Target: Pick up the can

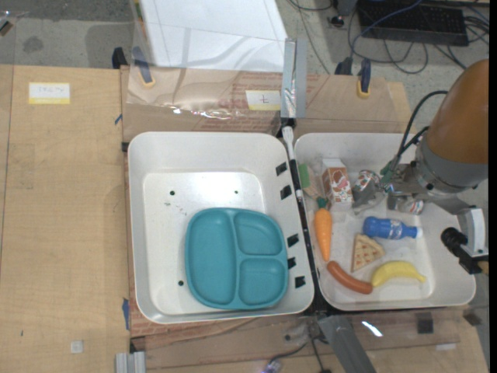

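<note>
My gripper (386, 189) is down in the right bin (458, 290), low over the back half, and I can't tell how its fingers stand (too much dark metal bunched together there). The can (365, 183) lies right at its left side, a silvery thing with red on it, tipped over, close enough that I can't say whether we touch. Left of the can sits a small carton (337, 185), upright, with something green (304, 179) against the bin's left wall. Just in front of me lies a blue bottle (390, 228) on its side. Nearer the front: a carrot (323, 232) pointing forward, a pizza slice (365, 252), a sausage (349, 277) and a banana (398, 273). Over in the left bin (147, 208) lies a teal tray (235, 259) with three compartments.
</note>
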Robot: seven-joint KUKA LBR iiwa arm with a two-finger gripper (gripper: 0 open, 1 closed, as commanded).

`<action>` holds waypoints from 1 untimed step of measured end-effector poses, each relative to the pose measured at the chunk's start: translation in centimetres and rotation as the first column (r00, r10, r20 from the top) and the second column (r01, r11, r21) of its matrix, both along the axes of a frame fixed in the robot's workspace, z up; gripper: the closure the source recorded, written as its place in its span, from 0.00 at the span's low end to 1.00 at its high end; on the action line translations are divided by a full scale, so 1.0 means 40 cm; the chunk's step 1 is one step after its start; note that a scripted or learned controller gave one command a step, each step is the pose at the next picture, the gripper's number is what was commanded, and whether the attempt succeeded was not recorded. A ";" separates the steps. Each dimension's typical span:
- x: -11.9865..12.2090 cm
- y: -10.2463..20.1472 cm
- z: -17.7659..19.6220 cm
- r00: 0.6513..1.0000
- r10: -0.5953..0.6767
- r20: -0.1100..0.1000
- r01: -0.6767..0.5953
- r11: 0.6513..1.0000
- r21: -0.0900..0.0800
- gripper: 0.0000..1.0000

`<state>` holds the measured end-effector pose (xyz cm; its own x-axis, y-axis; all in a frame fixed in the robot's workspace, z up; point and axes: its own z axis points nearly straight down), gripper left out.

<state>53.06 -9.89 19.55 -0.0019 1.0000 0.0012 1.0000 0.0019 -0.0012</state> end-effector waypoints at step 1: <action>0.174 -0.107 -0.120 0.999 -0.051 0.002 0.051 0.999 -0.001 0.00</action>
<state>60.02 -14.16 14.77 0.0487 0.9988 0.0000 0.9988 -0.0487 0.0011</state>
